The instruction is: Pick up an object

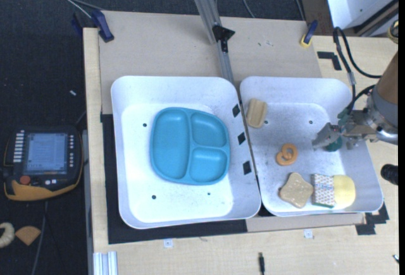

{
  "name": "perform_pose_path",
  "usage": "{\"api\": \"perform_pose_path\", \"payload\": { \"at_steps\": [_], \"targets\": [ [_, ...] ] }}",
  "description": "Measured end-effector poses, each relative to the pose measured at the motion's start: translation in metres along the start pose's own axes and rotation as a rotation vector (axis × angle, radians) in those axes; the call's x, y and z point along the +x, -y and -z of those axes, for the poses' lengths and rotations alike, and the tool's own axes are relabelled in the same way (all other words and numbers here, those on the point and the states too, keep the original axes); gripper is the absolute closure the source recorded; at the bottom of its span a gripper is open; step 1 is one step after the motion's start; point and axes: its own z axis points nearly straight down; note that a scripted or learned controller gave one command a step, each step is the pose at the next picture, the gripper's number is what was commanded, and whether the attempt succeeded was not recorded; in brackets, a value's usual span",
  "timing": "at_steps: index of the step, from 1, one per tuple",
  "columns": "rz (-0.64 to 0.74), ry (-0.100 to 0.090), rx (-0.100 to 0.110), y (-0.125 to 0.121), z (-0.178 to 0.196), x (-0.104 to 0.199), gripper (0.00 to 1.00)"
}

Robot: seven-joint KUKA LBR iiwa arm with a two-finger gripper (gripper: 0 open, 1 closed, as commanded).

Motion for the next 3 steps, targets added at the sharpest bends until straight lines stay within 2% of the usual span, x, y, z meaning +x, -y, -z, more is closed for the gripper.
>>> {"api": "perform_pose_path", "payload": {
  "at_steps": [1,2,3],
  "targets": [
    [-0.001,0.0,0.001,-0.005,-0.048,-0.007,0.0],
    [0.0,-0.001,0.003,-0.004,-0.11,0.0,0.0],
    [-0.001,0.001,-0.005,-0.006,-0.095,-0.001,1.0]
  ]
}}
